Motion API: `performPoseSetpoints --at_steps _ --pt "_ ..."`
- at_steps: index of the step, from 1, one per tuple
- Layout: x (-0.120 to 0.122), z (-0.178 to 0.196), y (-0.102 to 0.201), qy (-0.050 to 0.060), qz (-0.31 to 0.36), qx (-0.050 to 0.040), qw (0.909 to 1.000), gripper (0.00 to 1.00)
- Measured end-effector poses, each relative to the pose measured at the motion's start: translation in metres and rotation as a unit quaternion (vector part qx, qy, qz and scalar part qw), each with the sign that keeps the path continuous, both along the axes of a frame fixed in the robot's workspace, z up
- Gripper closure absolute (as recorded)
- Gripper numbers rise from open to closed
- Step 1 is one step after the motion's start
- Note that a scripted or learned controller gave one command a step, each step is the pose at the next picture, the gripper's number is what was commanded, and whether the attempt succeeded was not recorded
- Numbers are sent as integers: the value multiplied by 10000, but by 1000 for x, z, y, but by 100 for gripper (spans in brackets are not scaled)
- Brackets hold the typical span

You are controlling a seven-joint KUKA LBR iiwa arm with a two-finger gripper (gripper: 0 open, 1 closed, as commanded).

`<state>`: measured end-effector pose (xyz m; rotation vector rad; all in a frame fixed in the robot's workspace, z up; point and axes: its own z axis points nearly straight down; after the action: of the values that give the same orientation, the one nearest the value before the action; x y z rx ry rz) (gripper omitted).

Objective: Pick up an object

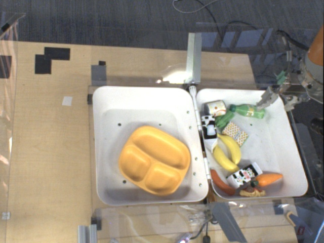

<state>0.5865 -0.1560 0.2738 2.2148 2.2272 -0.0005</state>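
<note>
A wooden desk (pixel 50 161) bears two white bins. My gripper (pixel 271 96) hangs at the right bin's (pixel 276 156) far corner, its spread unclear, nothing lifted yet; the green bottle (pixel 247 111) lies just beside it.

Yellow divided plate (pixel 154 159); white bins (pixel 106 135); green bottle (pixel 245 111), yellow banana (pixel 227 153), orange carrot (pixel 269 178), checkered packet (pixel 235 132)

Light wood bench top (pixel 50 151) under a slanted overhead view, black tape patches (pixel 50 58) near its far left corner. Dark grey carpet floor (pixel 101 9) beyond, with a thin black cable (pixel 217 6) looping across it. Metal upright post (pixel 194 57) at the back edge, bright glare spot (pixel 174 77) beside it.
</note>
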Motion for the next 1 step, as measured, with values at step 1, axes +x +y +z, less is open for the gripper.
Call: performPoseSetpoints --at_steps 1 --pt "-19 -138 48 -7 1759 4 9844 0"
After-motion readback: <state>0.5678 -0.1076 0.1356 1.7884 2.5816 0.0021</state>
